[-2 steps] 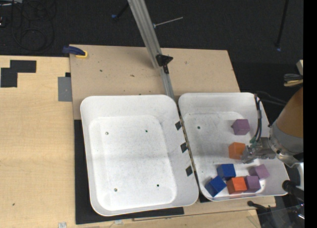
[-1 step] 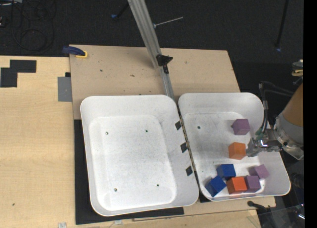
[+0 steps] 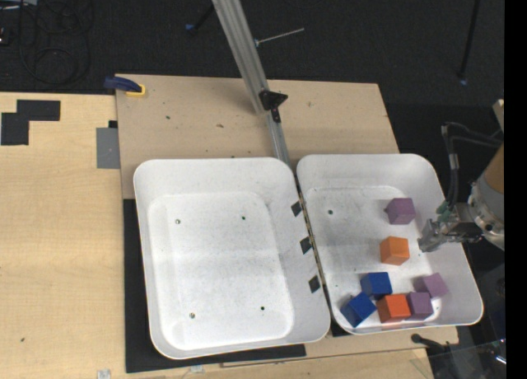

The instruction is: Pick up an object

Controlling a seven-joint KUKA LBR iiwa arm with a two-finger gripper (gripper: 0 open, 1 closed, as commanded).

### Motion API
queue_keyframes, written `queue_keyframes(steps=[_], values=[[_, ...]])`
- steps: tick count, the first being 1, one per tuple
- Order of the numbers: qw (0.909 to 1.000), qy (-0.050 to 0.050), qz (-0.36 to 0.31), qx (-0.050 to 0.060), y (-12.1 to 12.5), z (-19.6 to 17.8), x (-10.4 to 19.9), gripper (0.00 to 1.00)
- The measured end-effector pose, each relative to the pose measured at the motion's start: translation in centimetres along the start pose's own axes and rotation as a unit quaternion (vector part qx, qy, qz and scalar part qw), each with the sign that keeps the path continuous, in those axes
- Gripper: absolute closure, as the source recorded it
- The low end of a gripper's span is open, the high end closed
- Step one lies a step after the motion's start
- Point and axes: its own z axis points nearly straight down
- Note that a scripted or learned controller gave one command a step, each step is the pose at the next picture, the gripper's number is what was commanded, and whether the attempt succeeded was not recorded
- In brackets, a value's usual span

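The right bin (image 3: 354, 175) holds several small blocks. A purple block (image 3: 400, 210) lies toward its right side, with an orange block (image 3: 394, 250) just below it. Near the front edge sit two blue blocks (image 3: 375, 284) (image 3: 359, 308), another orange block (image 3: 395, 307) and two purple blocks (image 3: 431, 286) (image 3: 420, 304). My gripper (image 3: 431, 240) reaches in over the bin's right rim, just right of the orange block in the middle and apart from it. Nothing shows between its fingers.
The left bin (image 3: 218, 258) lies beside the right one, joined by small black clips (image 3: 305, 245). A slanted aluminium post (image 3: 247, 56) rises behind the bins. A wooden bench top surrounds both bins.
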Motion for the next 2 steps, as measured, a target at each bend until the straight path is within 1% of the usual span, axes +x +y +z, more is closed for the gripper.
queue_keyframes(steps=[1,2], values=[[1.0,0.002,-0.002,0.002,1.6,0.3,5.9,1.0],[1.0,0.001,-0.002,0.002,3.2,-0.9,11.7,1.0]])
